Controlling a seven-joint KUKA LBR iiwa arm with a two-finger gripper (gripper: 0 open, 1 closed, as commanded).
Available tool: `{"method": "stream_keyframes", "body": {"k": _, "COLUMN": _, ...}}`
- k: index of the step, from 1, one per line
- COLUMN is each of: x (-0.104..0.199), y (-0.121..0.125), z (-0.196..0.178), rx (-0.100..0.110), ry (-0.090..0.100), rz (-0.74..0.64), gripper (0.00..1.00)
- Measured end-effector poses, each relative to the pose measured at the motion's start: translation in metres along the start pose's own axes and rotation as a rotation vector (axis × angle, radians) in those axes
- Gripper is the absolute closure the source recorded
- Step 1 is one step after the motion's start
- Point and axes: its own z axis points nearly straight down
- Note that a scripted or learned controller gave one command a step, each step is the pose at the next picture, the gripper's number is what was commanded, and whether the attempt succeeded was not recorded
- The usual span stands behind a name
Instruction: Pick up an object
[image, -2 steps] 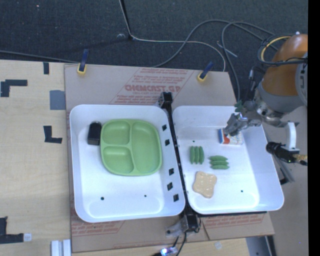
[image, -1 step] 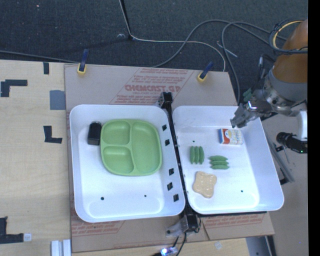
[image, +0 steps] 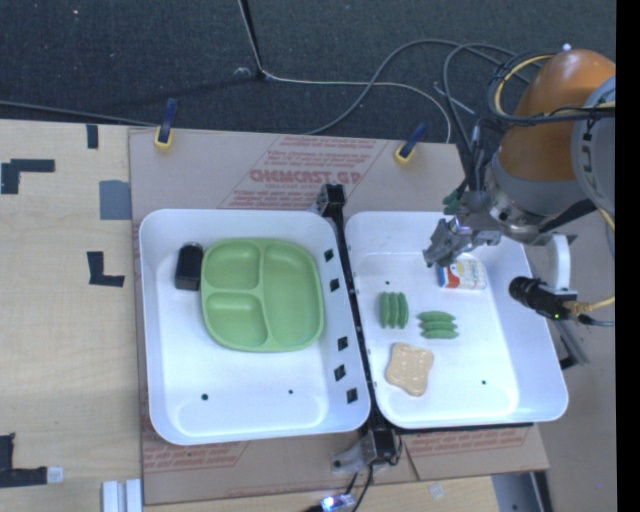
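My gripper (image: 443, 247) hangs over the upper part of the right bin (image: 530, 385), just up and left of a small white carton with red and blue print (image: 465, 276). Nothing shows held in it. Below it lie two green pea pods, one upright (image: 393, 310) and one lying crosswise (image: 437, 324). A slice of toast (image: 409, 369) rests nearer the bin's front.
The left bin (image: 240, 405) holds a green divided plate (image: 263, 294) with a small black block (image: 189, 267) at its left edge. A black divider (image: 345, 300) runs between the bins. Cables trail behind the bench.
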Motion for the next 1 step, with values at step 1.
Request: {"method": "stream_keyframes", "body": {"k": 1, "x": 0.0490, "y": -0.0066, "z": -0.0056, "rx": 0.000, "ry": 0.001, "rz": -0.001, "gripper": 1.00}}
